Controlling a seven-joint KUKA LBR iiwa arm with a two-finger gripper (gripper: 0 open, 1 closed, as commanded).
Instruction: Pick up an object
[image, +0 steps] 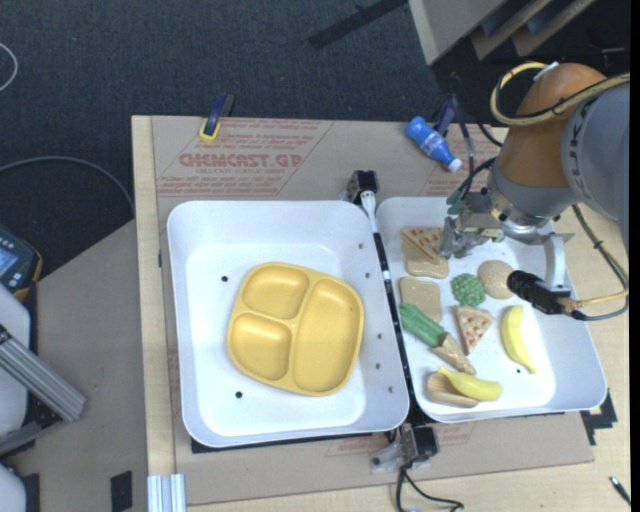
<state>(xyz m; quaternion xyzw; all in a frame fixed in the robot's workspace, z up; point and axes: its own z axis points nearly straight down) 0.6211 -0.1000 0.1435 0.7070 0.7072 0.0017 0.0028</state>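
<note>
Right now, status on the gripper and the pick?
Gripper low in right bin, over waffle piece. Nothing seen held. Broccoli, pizza slice and bananas crowd close. Yellow tray alone in left bin.

Yellow divided plate, left bin, tool over toast
</note>
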